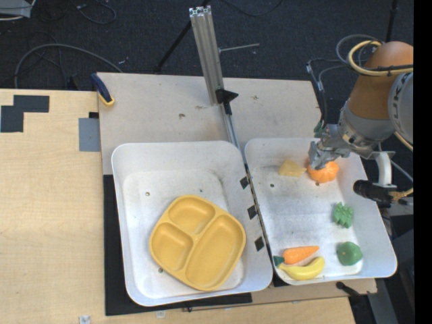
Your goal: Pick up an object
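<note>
Jaws: plainly, I could not tell whether they were apart or together; the gripper was down on top of the orange fruit, and its own body hid the tips.
Hold: nothing showed the fruit between the fingers, so I would not call it held.
Task's thing: the orange fruit lay in the right bin, at its far end, directly under the gripper.
Handling: by its look it was a small round toy, probably light, hard and smooth; I judged it likely to roll or squirt sideways if pinched off-centre.
Where to take hold: across its widest middle, the fingers coming straight down on either side, seemed safest.
Nearest neighbour: a pale yellow wedge lay just beside the orange fruit, on the side toward the left bin; it might get nudged.
Farther things: a green leafy piece sat nearer the camera than the orange fruit; a green round fruit, a carrot and a banana lay well apart from it, at the bin's near end.
Left bin: it held a yellow divided plate, well apart from the orange fruit.
Surface: the right bin's floor was white, scuffed and flat, with a low rim.
Room: around the orange fruit the floor was mostly open, leaving space for the fingers except on the wedge's side.
</note>
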Controlling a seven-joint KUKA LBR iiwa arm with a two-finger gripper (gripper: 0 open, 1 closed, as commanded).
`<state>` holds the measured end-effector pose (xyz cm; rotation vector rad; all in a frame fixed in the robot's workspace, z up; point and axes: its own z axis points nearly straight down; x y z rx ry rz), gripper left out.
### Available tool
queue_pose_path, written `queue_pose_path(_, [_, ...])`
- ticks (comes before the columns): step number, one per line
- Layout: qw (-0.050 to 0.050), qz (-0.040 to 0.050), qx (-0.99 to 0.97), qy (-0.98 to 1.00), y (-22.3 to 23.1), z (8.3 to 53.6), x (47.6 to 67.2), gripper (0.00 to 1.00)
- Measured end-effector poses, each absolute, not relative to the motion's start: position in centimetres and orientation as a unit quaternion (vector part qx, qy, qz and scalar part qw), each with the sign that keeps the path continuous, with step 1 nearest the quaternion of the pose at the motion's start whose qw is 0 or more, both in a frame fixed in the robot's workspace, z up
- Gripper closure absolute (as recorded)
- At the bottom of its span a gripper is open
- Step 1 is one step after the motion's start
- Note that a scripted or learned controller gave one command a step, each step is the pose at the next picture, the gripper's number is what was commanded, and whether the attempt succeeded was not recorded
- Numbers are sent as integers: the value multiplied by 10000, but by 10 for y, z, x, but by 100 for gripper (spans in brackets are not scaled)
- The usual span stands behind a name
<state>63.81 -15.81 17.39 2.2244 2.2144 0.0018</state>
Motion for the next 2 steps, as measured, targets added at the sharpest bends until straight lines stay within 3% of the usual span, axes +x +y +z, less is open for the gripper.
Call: queue_pose_path(2, [19,10,7065,7077,-160,281,640,100])
